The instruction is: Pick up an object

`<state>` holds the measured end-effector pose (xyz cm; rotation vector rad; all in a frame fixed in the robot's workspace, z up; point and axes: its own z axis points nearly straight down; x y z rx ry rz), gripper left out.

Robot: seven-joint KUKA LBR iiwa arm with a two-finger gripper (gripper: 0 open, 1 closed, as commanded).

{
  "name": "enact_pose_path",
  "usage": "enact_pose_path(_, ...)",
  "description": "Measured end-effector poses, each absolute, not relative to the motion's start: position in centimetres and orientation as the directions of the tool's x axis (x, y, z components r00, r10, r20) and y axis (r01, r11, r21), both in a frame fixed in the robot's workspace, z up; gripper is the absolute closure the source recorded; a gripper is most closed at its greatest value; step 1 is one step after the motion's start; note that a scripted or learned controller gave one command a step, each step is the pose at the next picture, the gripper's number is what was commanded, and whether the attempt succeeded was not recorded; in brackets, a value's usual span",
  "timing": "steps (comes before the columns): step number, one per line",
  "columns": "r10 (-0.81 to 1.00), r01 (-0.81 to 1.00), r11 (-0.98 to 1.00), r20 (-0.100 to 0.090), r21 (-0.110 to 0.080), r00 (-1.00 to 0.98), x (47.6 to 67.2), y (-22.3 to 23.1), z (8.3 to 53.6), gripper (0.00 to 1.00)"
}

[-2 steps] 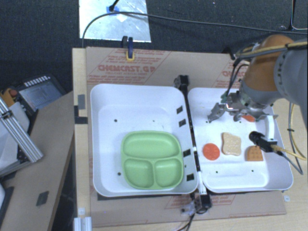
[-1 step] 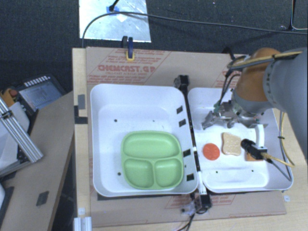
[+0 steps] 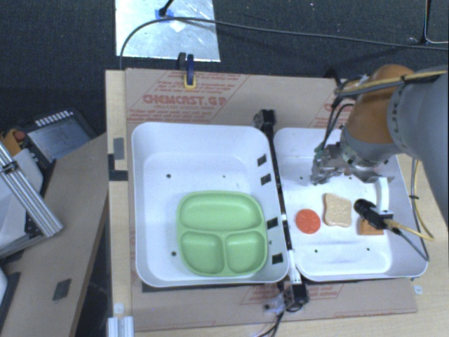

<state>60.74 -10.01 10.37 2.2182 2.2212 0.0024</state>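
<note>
Position: my end effector [image 3: 324,168] hangs over the right bin [image 3: 351,262], just beyond the bread slice [image 3: 337,210] on its far side and apart from it. I cannot tell how far it is open from this slanted view. Nothing visible is in its hold.

Candidates: the bread slice lies flat on the bin floor. A red disc [image 3: 308,221] sits just beside the slice, toward the left bin [image 3: 182,153]. An orange-brown piece [image 3: 370,227], partly hidden, lies just beside the slice on the opposite side.

Assessment: the pick is not yet made. The bread slice is the nearest target.

Recommendation: centre over the slice before descending and span its narrower width. Both neighbours crowd the slice, so I should keep the closing line clear of them. It is thin and flat, so I must go down to the floor.
</note>
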Motion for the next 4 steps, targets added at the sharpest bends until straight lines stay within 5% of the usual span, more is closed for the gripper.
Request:
enact_pose_path(2,1.000,1.000,0.004,-0.001,0.007,-0.004,61.1,-10.0,22.3,1.00)
enact_pose_path(4,1.000,1.000,0.005,0.000,0.005,-0.005,61.6,-9.9,29.1,1.00)
